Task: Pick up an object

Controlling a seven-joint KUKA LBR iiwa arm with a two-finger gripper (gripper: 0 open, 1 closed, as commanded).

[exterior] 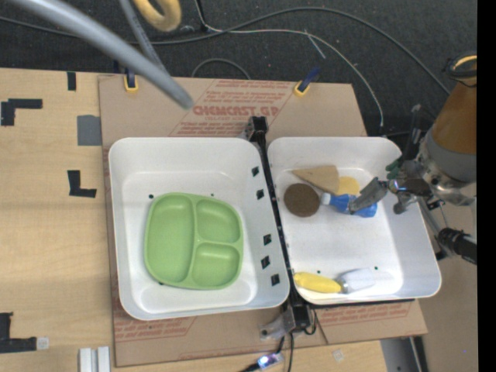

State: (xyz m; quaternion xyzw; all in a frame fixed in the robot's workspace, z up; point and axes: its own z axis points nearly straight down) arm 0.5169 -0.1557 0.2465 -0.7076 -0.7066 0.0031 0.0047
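Camera view shows a green plate (193,241) in the left bin (124,169), left of the black divider (267,208). Right of the divider sits the right bin (403,285) with a brown round thing (301,200), a tan wedge (319,178), a yellow banana (317,284) and a blue toy (358,204). The gripper (380,192) hangs right over the blue toy, but I cannot tell how its jaws stand.

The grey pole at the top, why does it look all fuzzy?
In the camera view the grey pole sits close to the lens, so it is out of focus and smeared; the green plate and the white bins below stay sharp, evenly lit, with only soft shadows along the bin walls.
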